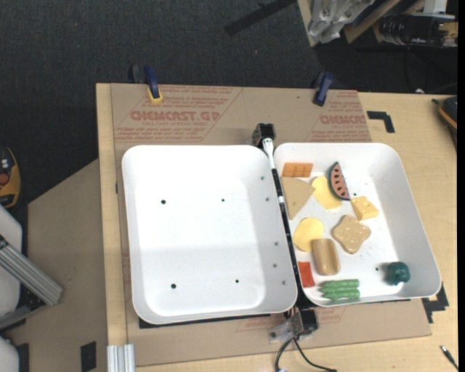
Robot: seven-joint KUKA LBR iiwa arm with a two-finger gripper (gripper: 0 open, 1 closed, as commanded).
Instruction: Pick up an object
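The right bin [407, 190] holds several small toy foods. Among them are an orange block [296, 170], a watermelon slice [338, 182], a tan wedge [295, 196], a yellow cheese block [365, 208] and a toast-shaped piece [351, 233]. A yellow disc [309, 232], a brown roll [325, 256], a flat red piece [305, 273], a green pod bundle [339, 290] and a dark teal lump [397, 272] lie nearer the front. My gripper [330, 20] hangs high at the view's top edge, behind the right bin and far from every object.
The left bin [203, 225] sits beside the right one, their rims touching along the middle. Blue clamps [152, 81] [322, 87] pin the cardboard base at the back. A cable [294, 349] runs off the front edge.
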